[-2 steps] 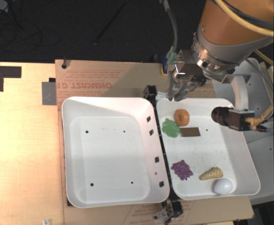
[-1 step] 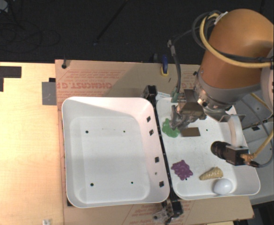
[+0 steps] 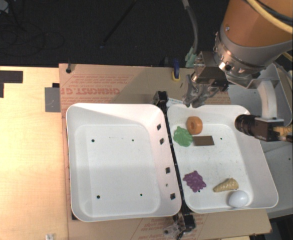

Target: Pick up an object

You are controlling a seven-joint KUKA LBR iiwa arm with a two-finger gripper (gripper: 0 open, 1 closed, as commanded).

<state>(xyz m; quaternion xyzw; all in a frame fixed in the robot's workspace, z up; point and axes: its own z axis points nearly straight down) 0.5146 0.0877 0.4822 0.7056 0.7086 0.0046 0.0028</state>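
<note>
From the fixed camera looking down at a slant, the grey arm with its orange band is reaching in from the three o'clock side, and its two-finger hand (image 3: 195,100) is hanging over the far rim of the right shallow white plastic bin (image 3: 256,184), at roughly twelve o'clock of that bin. Nothing is showing between the fingers, so the hand is carrying nothing; whether the fingers are standing wide or narrow I cannot tell, since they are reading as a dark blur against the counter (image 3: 26,159). Every candidate object is lying loose on the bin floor. The small round orange ball-like piece (image 3: 195,125) is sitting just below the hand, toward the bin's eleven o'clock, and the crumpled green soft piece (image 3: 183,136) is lying just beside it at its seven o'clock, perhaps touching. A flat dark brown rectangular block (image 3: 203,141) is lying just beside the green piece, at its three o'clock. Toward the bin's six o'clock, a knobbly purple cluster (image 3: 194,181) is resting near the divider, a tan cone-shaped piece (image 3: 226,185) is lying at its three o'clock, and a white rounded egg-like piece (image 3: 238,199) is sitting just beside the cone at its five o'clock. The left shallow white plastic bin (image 3: 81,134) is sitting alongside. By my judgement the pick is not yet made: choosing, descending, closing and lifting are all remaining, with the orange piece lying nearest.
</note>
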